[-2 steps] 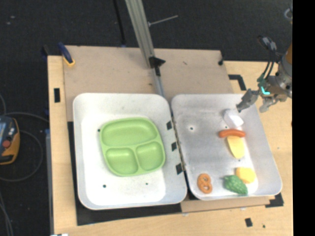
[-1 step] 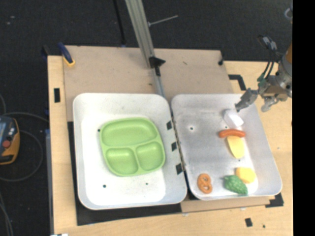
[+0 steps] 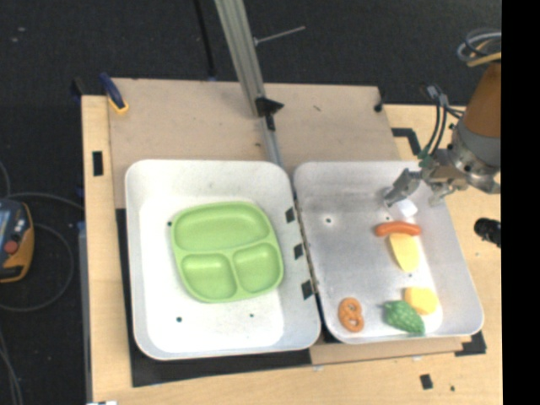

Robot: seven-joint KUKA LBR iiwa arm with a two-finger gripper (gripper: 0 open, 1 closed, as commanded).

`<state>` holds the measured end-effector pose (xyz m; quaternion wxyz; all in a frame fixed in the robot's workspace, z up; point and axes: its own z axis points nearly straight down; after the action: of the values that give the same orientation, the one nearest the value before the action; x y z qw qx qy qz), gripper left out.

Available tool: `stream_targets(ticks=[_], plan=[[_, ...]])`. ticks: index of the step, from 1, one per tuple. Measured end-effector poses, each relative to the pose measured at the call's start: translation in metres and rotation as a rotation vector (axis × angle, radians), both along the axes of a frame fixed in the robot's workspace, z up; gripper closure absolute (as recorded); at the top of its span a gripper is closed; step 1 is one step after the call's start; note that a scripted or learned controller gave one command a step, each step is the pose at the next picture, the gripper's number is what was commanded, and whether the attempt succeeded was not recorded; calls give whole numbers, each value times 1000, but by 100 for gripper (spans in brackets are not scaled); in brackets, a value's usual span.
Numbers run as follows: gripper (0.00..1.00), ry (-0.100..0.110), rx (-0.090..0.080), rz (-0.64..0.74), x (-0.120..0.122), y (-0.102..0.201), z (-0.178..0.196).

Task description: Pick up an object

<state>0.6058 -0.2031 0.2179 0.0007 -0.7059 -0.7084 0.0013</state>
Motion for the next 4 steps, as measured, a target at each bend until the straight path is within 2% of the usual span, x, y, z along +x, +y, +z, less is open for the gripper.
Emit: stream_targets(ticks=[1, 2, 3, 4], plan=[[0, 0, -1, -4, 6, -8, -49], [0, -9, -5, -4, 1, -18, -101], [100, -20, -9, -3, 4, -20, -84], [100, -10, -2, -1, 16, -20, -30]])
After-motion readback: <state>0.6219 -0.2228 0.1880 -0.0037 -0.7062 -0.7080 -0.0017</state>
